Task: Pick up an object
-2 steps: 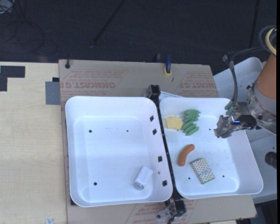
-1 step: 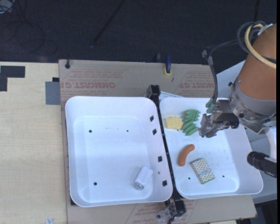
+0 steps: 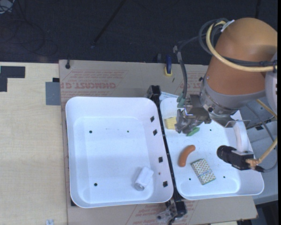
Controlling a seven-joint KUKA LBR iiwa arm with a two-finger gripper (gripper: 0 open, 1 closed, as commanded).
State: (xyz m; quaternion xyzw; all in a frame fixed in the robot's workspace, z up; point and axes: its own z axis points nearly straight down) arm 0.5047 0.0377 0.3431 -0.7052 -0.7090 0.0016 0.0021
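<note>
From above, the grey two-finger gripper (image 3: 185, 125) hangs low in the right white plastic bin (image 3: 253, 184), beside a small yellow block (image 3: 170, 123); a green piece (image 3: 193, 131) seems pinched between its fingers. An orange sausage-shaped toy (image 3: 186, 155) and a patterned green packet (image 3: 203, 171) lie nearer the front.

One fixed overhead camera looks down slantwise on both bins (image 3: 84, 125).
</note>
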